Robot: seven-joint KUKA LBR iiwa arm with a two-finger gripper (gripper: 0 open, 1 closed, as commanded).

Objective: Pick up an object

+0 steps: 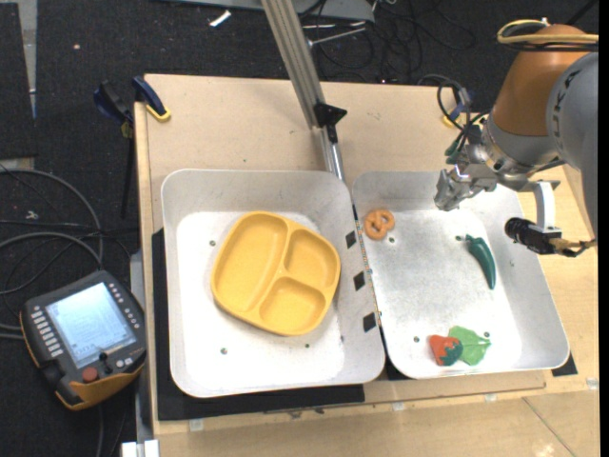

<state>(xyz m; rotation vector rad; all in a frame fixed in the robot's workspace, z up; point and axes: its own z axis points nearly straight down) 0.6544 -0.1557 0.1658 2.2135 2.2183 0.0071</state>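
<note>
The arm (547, 103) is cut off by the right edge, so its upper links cannot be followed. The end effector (449, 194) is seen small and dark, and its tip cannot be made out. The red and green item (459, 347) in the right bin is too small to be identified. The bench (238, 127) is partly covered by both bins.

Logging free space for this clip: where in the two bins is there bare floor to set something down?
Right bin: bare centre between pretzel, green pepper and strawberry. Left bin: the yellow divided plate crowds the middle; bare strips border its near and left edges.
</note>
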